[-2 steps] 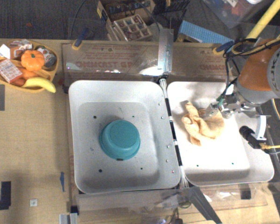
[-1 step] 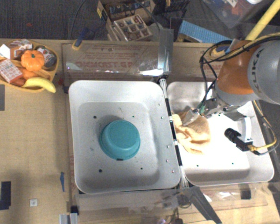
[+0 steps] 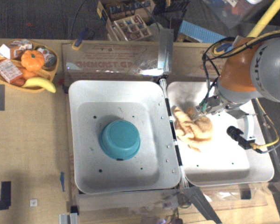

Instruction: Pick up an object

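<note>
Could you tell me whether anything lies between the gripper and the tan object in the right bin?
Nothing visible does. The gripper hangs directly over the upper edge of the tan object in the right bin, with no other item between them. The teal bowl sits apart in the left bin.

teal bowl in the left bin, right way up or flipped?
Flipped, it seems. The teal bowl shows a smooth closed dome with a flat round top and no hollow inside, so it rests rim-down on the left bin.
</note>
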Controlling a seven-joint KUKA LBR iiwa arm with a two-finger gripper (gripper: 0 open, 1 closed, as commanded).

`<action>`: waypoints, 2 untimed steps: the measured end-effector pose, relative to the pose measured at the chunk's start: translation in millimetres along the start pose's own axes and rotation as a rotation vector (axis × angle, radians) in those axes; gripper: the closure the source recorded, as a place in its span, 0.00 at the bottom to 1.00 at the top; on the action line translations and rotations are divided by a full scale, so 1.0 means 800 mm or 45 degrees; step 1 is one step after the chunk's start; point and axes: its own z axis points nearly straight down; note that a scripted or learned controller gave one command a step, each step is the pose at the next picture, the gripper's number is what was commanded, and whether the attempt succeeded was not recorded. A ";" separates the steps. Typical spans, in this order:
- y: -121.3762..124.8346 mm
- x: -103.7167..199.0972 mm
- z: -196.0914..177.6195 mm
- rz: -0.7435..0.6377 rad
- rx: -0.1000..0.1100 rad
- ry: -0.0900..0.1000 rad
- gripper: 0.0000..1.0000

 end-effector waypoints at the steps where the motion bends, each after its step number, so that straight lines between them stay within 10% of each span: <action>1: 0.000 0.000 0.000 0.000 0.000 0.000 0.00; 2: 0.041 -0.011 0.016 0.064 0.009 -0.001 0.00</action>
